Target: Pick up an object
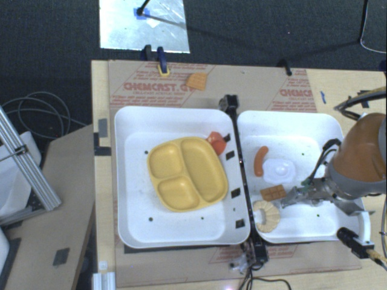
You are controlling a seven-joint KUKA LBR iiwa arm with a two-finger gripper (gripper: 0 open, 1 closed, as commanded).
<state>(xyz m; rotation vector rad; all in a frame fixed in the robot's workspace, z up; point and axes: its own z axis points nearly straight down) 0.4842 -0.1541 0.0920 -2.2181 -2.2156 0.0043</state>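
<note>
At the near edge of the bench [103, 180] a small bundle of cables and a clamp [248, 261] sits below the seam between the 2 bins. Just beyond it, in the near left corner of the right bin [338, 125], lies a pale ring-shaped pastry [267, 215]. Touching its far side is a small brown waffle-like piece [273, 193].

The gripper [289, 197] reaches in from the right edge of that bin, low over the floor, its tips just beside the brown piece; nothing is visible between the fingers, and whether they are spread or closed I cannot tell (the metal blurs together there). Behind it the arm [363, 159] shows its orange band over the bin's right side.

Further in, near the middle of the right bin, rests a translucent white lidded cup [279, 170], and just to its left an orange sausage [260, 161] lies lengthwise, near the left wall.

In the left bin [130, 222] a yellow 3-compartment tray [187, 174] sits tilted near the centre. A red tomato-like piece [217, 142] lies at the tray's far right corner, touching its rim.

Beyond the bins, brown protective paper on the bench carries red print reading "CHEMCAST" twice, partly cut off. A tan cracker-like piece [196, 81] lies on it near the far edge, with a yellow and blue clamp [162, 62] to its left. A silvery sheet [144, 16] lies on the dark floor past the bench.
</note>
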